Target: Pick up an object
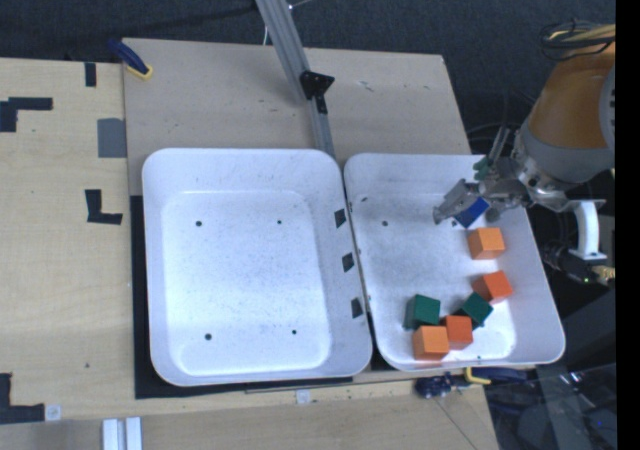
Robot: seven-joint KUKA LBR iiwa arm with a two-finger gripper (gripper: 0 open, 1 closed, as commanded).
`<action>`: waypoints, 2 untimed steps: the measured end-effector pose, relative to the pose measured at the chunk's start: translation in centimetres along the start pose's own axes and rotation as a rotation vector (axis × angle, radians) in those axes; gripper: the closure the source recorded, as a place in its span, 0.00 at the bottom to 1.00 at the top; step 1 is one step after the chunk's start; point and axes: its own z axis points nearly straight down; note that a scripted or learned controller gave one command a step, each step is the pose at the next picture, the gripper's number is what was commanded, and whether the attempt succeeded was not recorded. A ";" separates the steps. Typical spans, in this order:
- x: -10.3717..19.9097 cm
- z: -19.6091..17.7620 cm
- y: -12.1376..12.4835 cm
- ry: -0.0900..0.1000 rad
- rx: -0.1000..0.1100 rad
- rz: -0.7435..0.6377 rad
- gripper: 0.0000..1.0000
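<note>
Reaching in from the right, my arm (572,108) is hanging its gripper (462,206) over the upper part of the right bin (400,178). I am seeing a blue block (474,211) sitting between the grey fingers, so the gripper is clamping it. Just below, an orange block (487,242) is lying on the bin floor, and another orange block (494,286) is sitting nearer the right wall. Toward the bin's lower edge, two green blocks (423,310) (477,309) and two orange ones (432,341) (459,329) are crowding together. The left bin (240,258) is lying alongside, touching the right one.
</note>
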 end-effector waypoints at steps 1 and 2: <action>0.0 0.0 0.0 0.000 0.000 0.001 0.00; 0.5 5.1 -1.0 0.000 0.006 0.001 0.00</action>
